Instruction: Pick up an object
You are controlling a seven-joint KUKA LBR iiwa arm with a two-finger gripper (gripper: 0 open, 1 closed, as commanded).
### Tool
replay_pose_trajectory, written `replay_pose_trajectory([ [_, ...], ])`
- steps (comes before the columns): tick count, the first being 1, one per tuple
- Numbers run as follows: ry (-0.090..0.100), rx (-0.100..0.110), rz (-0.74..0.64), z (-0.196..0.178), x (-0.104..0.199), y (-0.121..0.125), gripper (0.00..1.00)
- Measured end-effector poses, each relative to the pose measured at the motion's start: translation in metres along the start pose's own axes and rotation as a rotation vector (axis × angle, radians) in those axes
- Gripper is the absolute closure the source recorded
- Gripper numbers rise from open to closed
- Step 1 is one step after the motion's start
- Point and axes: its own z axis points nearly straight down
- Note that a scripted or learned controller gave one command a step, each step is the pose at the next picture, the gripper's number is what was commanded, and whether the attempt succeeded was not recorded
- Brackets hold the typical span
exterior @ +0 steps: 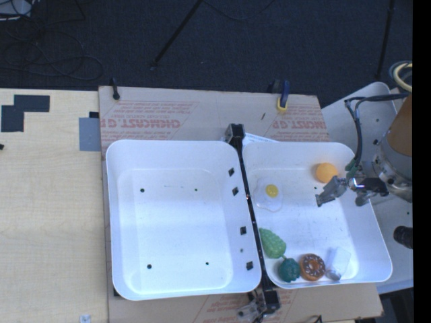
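Over in the right bin point(367, 247), the stuff up for grabs is scattered around: an orange ball point(326, 172) sits near the back right corner, and a fried egg toy point(271, 195), white with a yellow yolk, lies toward the left side close to the divider between the bins. Down at the front there's a little cluster: a light green leafy piece point(273, 242), a darker teal lump point(289, 270) just in front of it, a chocolate donut with sprinkles point(312, 266) right beside the teal one, and a clear or whitish plastic-looking thing point(339, 260) next to the donut on its right, honestly hard to tell what that is. The gripper point(328, 194) hangs over the right side of this bin, just in front of the orange ball and slightly to its right, not touching it as far as I can see. Nothing sits between its fingers, and I can't make out whether they're apart or together at this angle, too small and dark. The arm point(397, 147) comes in from the right edge with cables looped above it. The left bin point(118, 180) sits flush against the right one, with black clips along the shared rim. Both rest on a cardboard sheet point(202, 116) with red printing, a yellow and blue clamp point(283, 98) at its back edge, on a pale wooden bench point(47, 214).
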Motion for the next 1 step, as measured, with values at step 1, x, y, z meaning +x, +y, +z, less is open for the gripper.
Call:
replay_pose_trajectory([
  [1,0.003,-0.016,-0.017,-0.1285,0.1357,-0.0118,0.0],
])
